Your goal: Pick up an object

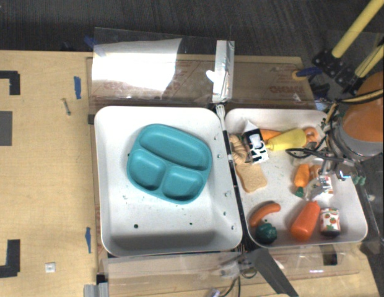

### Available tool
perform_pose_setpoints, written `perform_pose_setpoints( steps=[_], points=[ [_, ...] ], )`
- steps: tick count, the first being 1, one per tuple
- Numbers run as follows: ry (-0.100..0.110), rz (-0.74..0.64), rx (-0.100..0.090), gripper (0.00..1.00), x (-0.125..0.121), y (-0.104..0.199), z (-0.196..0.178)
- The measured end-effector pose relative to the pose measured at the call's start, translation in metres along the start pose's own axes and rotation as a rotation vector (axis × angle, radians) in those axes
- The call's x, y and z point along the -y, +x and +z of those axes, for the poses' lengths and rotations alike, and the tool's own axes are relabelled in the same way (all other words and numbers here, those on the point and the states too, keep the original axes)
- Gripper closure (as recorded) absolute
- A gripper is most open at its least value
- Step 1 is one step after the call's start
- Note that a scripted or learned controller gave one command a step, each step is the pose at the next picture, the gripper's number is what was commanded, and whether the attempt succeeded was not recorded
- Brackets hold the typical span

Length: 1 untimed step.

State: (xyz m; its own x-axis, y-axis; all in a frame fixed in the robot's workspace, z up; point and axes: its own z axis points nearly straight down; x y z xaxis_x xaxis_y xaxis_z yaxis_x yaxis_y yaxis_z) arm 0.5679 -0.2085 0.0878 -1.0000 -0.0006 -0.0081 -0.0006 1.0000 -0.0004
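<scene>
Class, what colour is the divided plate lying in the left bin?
Teal, a blue-green; the divided plate shows clearly in the camera view.

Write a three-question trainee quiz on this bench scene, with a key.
1. True or false: the teal divided plate lies in the left bin.
2. Which sits nearest the right bin's front rim? A) yellow squash B) orange carrot C) bread slice
3. Fill in: the plate has ___ compartments.

Key: 1 true; 2 B; 3 three.
</scene>
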Motion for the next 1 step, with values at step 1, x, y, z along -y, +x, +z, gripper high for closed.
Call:
perform_pose_setpoints(
  steps=[1],
  points=[
    [0.001, 0.027, 0.001, 0.0, -0.0217, 0.041, -0.0008]
  ],
)
